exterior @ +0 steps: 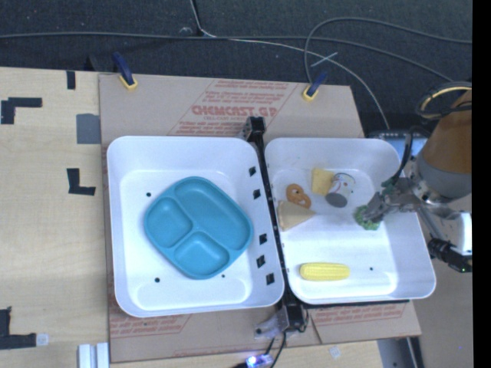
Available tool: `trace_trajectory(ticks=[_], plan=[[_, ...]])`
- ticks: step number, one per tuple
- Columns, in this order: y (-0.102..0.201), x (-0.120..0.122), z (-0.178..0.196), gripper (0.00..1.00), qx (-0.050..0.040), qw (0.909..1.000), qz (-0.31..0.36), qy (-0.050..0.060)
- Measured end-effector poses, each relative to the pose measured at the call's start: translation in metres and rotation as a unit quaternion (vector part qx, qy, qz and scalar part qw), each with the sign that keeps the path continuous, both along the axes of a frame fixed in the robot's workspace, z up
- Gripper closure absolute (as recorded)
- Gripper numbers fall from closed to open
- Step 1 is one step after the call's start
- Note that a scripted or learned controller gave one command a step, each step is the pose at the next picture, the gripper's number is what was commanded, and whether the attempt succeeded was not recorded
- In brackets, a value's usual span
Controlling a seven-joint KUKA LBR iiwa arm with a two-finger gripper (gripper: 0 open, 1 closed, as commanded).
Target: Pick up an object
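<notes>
While reaching for the small green thing [367,221] at the right side of the right bin [345,240], lining the gripper [378,211] straight over it, squeezing gently; not telling whether clamped or spread.

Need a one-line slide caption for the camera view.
KUKA arm's gripper at a green object in the right bin, near toy corn; blue divided plate in left bin.

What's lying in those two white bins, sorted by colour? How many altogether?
Blue: 1, divided plastic tray
Yellow: 2, corn cob, cheese-like wedge
Brown: 1, pretzel-shaped toy
Cream: 1, flat wedge
Grey: 1, round piece
Green: 1, leafy item
Total: 7
</notes>
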State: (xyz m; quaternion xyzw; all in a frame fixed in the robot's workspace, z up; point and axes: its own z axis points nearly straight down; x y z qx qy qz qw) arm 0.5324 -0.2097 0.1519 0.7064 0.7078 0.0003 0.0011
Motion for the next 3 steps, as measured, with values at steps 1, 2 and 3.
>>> trace_trajectory(ticks=[1, 2, 3], plan=[[0.003, -0.001, 0.062, 1.00, -0.0002, 1.0000, 0.000, 0.000], [0.000, -0.006, 0.107, 1.00, -0.0006, 1.0000, 0.000, -0.001], [0.048, 0.006, 0.093, 1.00, 0.0002, 1.0000, 0.001, 0.001]])
